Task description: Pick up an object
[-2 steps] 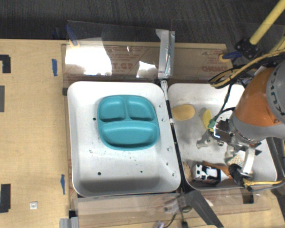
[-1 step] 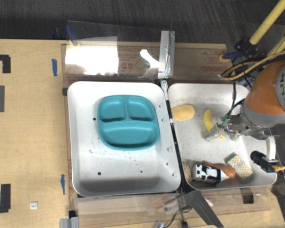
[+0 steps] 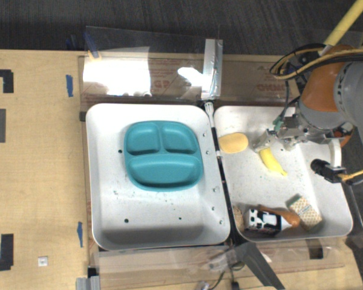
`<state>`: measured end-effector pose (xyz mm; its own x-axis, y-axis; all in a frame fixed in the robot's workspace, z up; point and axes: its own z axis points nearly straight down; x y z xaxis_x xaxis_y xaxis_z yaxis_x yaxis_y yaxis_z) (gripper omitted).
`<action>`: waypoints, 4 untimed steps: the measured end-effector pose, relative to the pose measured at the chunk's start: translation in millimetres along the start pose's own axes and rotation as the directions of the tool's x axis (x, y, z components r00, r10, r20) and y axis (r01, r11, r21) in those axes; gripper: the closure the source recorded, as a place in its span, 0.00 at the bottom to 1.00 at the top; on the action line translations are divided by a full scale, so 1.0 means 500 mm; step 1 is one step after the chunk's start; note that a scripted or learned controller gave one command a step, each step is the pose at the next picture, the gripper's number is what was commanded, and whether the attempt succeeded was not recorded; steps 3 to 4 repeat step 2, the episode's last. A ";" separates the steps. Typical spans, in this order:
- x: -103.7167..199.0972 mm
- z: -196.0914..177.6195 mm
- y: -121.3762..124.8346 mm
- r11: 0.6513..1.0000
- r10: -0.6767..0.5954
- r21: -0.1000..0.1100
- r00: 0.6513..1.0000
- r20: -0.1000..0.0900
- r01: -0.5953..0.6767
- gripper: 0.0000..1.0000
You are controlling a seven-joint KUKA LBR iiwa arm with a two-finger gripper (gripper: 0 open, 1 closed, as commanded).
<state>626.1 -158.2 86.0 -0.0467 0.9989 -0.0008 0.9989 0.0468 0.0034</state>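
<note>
Two white bins sit side by side below me. The left bin (image 3: 103,162) holds a teal divided plate (image 3: 163,154). My pincer (image 3: 272,135) hangs low over the right bin (image 3: 327,201), just above a yellow banana (image 3: 272,161); whether it is open or closed I cannot tell. A tan bread roll (image 3: 233,142) lies beside it, apart from both. Near the front edge rest a black-and-white cow toy (image 3: 263,220) and a patterned sponge (image 3: 305,209).

Single fixed overhead camera, slanted down, both bins (image 3: 109,210) framed
</note>
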 end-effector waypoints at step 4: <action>0.185 -0.206 -0.026 0.999 0.052 -0.006 0.999 -0.003 -0.052 1.00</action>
